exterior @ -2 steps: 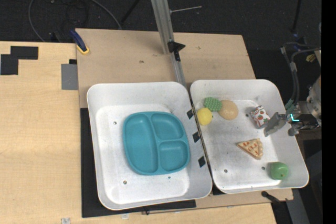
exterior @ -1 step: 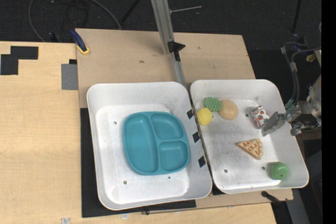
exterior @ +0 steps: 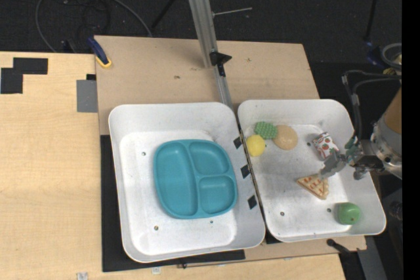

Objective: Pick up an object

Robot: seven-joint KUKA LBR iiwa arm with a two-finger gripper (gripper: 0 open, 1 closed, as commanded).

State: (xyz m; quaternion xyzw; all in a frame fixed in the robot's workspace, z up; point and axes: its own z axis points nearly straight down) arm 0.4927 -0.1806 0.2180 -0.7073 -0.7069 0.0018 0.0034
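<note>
We are seeing the claw (exterior: 342, 161) hanging over the right white bin (exterior: 289, 223), and we cannot tell its state. The flat orange waffle-like wedge (exterior: 314, 186) is lying just beside it, toward the left and front.

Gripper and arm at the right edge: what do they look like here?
The gripper is a small grey metal two-finger tool with thin, dull fingers. Behind it sits a darker grey wrist block, and above that a tan-orange patch of the arm at the frame edge. Thin dark cables run nearby.
</note>
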